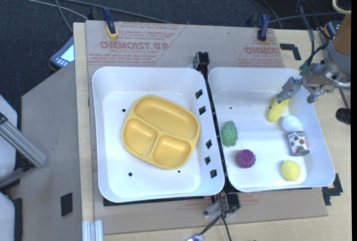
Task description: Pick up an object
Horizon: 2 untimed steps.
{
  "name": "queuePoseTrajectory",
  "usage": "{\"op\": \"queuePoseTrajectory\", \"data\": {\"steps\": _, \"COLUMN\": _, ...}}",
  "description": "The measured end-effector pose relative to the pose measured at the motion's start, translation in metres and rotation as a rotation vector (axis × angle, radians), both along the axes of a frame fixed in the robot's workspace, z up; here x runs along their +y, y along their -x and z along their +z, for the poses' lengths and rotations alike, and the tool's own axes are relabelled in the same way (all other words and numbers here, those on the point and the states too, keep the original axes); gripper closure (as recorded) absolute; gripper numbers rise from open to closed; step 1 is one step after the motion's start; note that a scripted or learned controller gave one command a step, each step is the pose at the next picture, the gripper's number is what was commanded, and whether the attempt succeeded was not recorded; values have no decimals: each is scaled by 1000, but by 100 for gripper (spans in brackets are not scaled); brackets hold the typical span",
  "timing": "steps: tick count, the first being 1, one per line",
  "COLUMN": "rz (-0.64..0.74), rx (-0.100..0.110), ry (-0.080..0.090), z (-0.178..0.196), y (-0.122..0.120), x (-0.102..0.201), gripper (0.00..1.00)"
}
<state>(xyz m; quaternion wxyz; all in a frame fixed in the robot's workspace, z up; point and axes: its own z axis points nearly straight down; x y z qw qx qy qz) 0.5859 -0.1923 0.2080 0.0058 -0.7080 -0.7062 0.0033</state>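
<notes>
The right bin [251, 86] holds several small objects. A yellow banana [276, 110] lies near its far right side, with a white egg [291, 123] just beside it. A small can with a red and white label [298, 143] and a yellow lemon [290, 169] sit nearer the front right. A green fruit [229, 133] and a purple fruit [245, 158] rest by the bin's left wall. My gripper [300, 92] hangs open over the bin's far right corner, just above the banana, with nothing between its fingers.
The left bin [106, 123] carries a yellow divided plate [160, 131]. A black divider [207, 117] with clips runs between the two bins. Blue clamps [110, 25] hold the board at the back edge. Cables trail around the arm at the right.
</notes>
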Motion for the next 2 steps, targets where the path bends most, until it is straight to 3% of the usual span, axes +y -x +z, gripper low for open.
{"op": "queuePoseTrajectory", "data": {"steps": 1, "rz": 3, "rx": -12, "ry": 3, "z": 7, "y": -3, "x": 0, "gripper": 0}}
{"op": "queuePoseTrajectory", "data": {"steps": 2, "rz": 3, "rx": -6, "ry": 1, "z": -56, "y": -7, "x": 1, "gripper": 0}}
